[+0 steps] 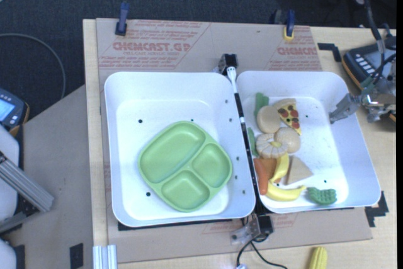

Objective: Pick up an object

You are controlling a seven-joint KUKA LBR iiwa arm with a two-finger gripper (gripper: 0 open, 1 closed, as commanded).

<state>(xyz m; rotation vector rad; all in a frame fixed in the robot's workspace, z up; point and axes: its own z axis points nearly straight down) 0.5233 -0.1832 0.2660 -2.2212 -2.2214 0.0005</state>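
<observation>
The right white bin (352, 154) holds several toy foods crowded along its left side. Among them are a pizza slice (289, 114), a round tan bun (269, 118), a pale ridged pastry (274, 147), an orange carrot (264, 172), a yellow banana (283, 193), a tan wedge (298, 171) and a green leafy piece (322, 196). My gripper (345, 108) hangs over the bin's right edge, reaching in from the right. It stands apart from the food pile, with nothing seen held in it.
The left white bin (126, 110) holds a green divided plate (184, 165). A yellow corn toy (317, 257) lies on the bench below the right bin. Blue clamps (121, 11) pin the board's back edge. A black device (363, 63) sits at the far right.
</observation>
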